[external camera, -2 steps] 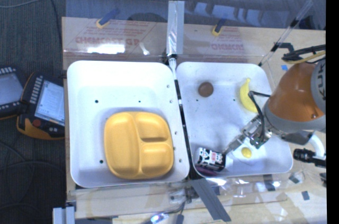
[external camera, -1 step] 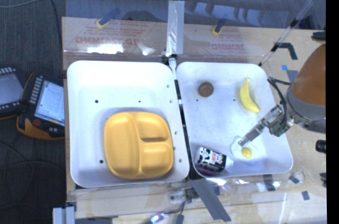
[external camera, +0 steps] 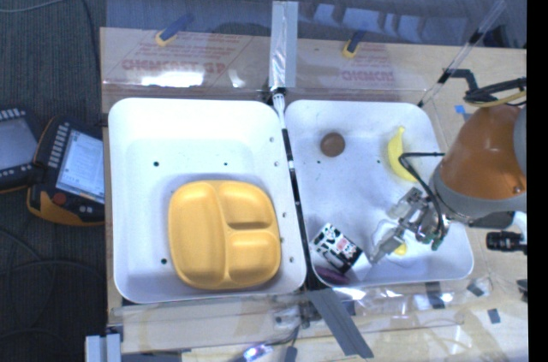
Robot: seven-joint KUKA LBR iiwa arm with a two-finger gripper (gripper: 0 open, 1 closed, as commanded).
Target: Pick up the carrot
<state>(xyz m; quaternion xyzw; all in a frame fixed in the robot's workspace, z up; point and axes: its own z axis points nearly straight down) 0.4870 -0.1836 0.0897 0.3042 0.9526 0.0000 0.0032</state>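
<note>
My gripper (external camera: 387, 230) hangs low over the front right part of the right bin (external camera: 368, 122), pointing left. Its two silvery fingers (external camera: 383, 246) stand apart, open, with bare white bin floor between them. A small yellow-orange bit (external camera: 401, 250) peeks out from under the lower finger; most of it is hidden and I cannot tell what it is. The orange-banded wrist (external camera: 484, 159) covers the bin's right side.
A yellow banana (external camera: 395, 153) lies just behind the gripper, and a brown round thing (external camera: 332, 145) sits further left. A black-and-white box (external camera: 335, 248) leans in the front left corner. The left bin (external camera: 137, 129) holds a yellow divided plate (external camera: 224, 233).
</note>
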